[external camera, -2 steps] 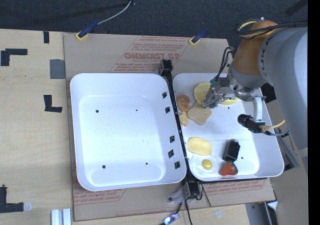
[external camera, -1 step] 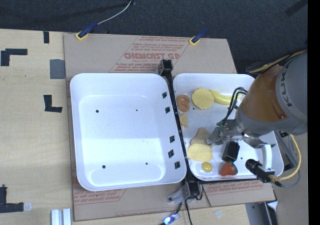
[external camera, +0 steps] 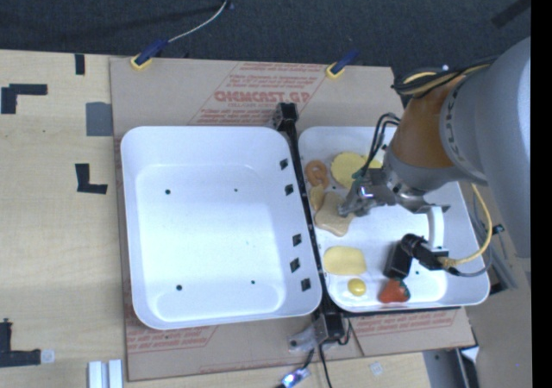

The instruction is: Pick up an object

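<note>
My gripper (external camera: 354, 202) is down in the right bin (external camera: 461, 296), near its left wall. Just below and left of it lies a tan, bread-like piece (external camera: 331, 220), touching or nearly touching the gripper's tip. A pale yellow item (external camera: 348, 165) sits behind the gripper, partly hidden by it. An orange-brown ring-shaped piece (external camera: 316, 172) lies by the bin's left wall. Toward the front are a yellow lump (external camera: 343, 259), a small yellow piece (external camera: 357, 288) and a red piece (external camera: 394, 292).
The left bin (external camera: 138, 205) stands beside the right one, with a black divider strip (external camera: 296, 197) between them. The arm's grey body and orange band (external camera: 423, 132) cover the right bin's far right part. Both bins rest on a cardboard sheet (external camera: 250, 93).
</note>
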`<action>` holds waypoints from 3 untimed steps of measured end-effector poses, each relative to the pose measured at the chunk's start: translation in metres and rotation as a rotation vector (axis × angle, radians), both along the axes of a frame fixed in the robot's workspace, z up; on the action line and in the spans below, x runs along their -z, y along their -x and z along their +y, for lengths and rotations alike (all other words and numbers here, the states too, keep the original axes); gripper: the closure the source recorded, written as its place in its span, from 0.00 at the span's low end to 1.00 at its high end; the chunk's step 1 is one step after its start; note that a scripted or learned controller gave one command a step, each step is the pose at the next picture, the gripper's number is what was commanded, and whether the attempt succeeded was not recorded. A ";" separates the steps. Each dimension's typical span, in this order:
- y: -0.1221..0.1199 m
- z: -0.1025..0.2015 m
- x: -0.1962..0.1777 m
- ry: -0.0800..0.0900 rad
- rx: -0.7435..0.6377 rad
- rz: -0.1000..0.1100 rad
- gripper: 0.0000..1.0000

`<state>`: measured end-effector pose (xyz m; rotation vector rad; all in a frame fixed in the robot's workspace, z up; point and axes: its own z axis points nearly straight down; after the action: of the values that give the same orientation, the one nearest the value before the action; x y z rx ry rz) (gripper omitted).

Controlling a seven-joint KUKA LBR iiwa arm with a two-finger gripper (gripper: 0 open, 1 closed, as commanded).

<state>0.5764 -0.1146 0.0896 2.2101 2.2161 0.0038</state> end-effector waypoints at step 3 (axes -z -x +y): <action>-0.080 -0.005 0.000 -0.006 0.001 -0.004 1.00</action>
<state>0.6566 -0.1198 0.0901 2.2127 2.2156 0.0147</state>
